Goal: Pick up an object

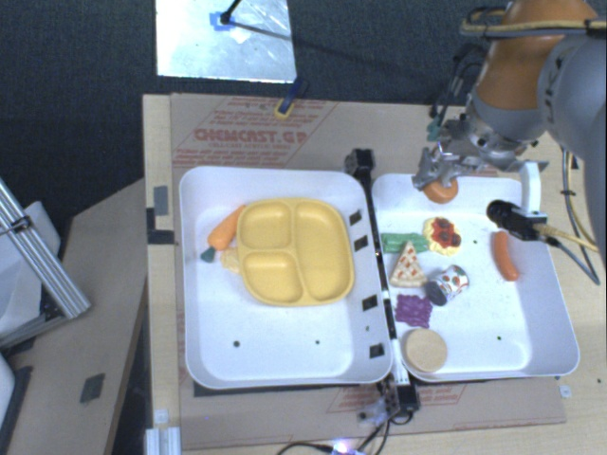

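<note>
Hanging over the right bin's [545, 344] far-left corner, the gripper [438, 176] touches a small orange toy food piece [441, 192], probably light, rigid and slick, best pinched across its middle.

Two white bins: left bin [204, 349], right bin [545, 335]. Yellow divided plate [289, 251]. Orange carrot [225, 227], green at tip. Orange round piece [441, 192] at grey gripper [434, 176]. Pizza slice [408, 266] tan with red dots. Purple bunch [413, 309]. Orange-red sausage [505, 256]. Tan disc [426, 350]. Green strip [402, 242]. Arm [536, 50] grey, orange band.
</note>
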Robot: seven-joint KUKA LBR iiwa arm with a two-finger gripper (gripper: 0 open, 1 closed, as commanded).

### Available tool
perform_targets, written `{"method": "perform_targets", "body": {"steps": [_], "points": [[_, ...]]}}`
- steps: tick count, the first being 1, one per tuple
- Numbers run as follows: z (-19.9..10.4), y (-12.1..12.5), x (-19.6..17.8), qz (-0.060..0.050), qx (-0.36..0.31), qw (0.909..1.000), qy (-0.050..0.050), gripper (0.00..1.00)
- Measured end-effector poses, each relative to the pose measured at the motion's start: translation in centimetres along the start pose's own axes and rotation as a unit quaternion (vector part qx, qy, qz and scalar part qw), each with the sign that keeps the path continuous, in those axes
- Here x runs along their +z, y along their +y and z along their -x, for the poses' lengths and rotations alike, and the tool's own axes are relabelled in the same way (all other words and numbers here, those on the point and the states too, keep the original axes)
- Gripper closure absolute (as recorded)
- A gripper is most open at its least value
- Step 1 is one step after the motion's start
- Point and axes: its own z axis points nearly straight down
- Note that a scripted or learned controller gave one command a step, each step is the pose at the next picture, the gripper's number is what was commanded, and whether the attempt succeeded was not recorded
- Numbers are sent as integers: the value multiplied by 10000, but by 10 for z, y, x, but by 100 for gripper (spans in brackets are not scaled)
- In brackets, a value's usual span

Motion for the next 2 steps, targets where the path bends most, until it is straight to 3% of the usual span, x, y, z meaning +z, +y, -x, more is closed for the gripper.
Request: {"method": "perform_targets", "body": {"steps": [1, 2], "points": [[-43, 24, 3, -1, 6, 10000, -4, 100], [-57, 25, 19, -16, 22, 10000, -12, 100]]}}
